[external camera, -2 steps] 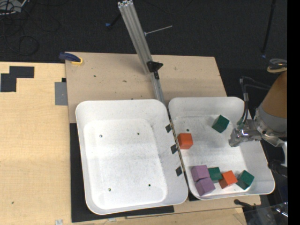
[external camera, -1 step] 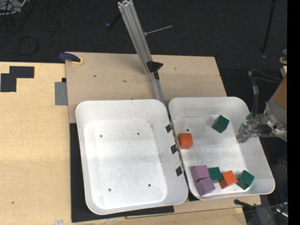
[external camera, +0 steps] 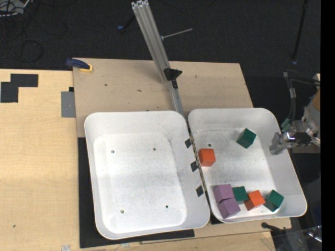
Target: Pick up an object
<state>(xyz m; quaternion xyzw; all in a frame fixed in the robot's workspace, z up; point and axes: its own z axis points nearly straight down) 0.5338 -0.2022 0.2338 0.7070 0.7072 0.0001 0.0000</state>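
Gripper [external camera: 278, 143] at right bin [external camera: 261, 114] edge, jaw state unclear, probably holding nothing; 6 blocks untouched; whole pick left.

You get bright, even overhead light on both white bins [external camera: 141, 124], which nearly wash out, with soft shadows along their inner walls. The floor behind the bench [external camera: 157, 82] falls to near black. Focus is fair but grainy; the cubes [external camera: 207, 157] keep clear colour, with slightly soft edges.
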